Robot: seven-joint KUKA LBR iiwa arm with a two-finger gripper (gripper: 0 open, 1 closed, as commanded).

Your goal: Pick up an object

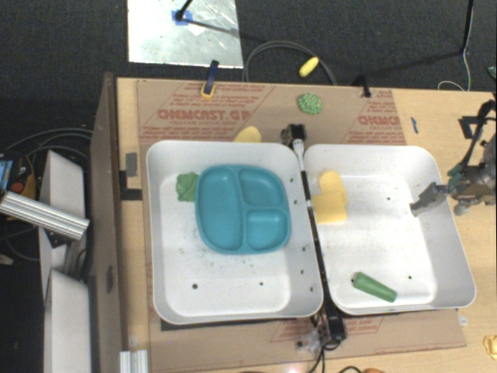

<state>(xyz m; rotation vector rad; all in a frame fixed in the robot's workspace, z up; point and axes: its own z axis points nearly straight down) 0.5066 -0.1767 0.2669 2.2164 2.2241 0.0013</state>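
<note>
The right bin (pixel 404 162) holds a pale yellow block (pixel 331 197) near its left wall and a green pickle-like piece (pixel 374 287) near its front edge. In the left bin (pixel 167 286) lies a blue divided plate (pixel 241 209), with a small green leafy piece (pixel 186 186) tucked against the plate's left side. My gripper (pixel 444 193) hangs over the right bin's right rim, well to the right of the yellow block and above the green piece. Nothing shows in its grasp.
Behind the bins, on the cardboard, lie a yellow piece (pixel 248 135), a green knobbly ball (pixel 310 103) and a small yellow item (pixel 309 67). A clamp (pixel 210 82) sits at the back edge. A foil sheet (pixel 185 20) lies on the dark floor.
</note>
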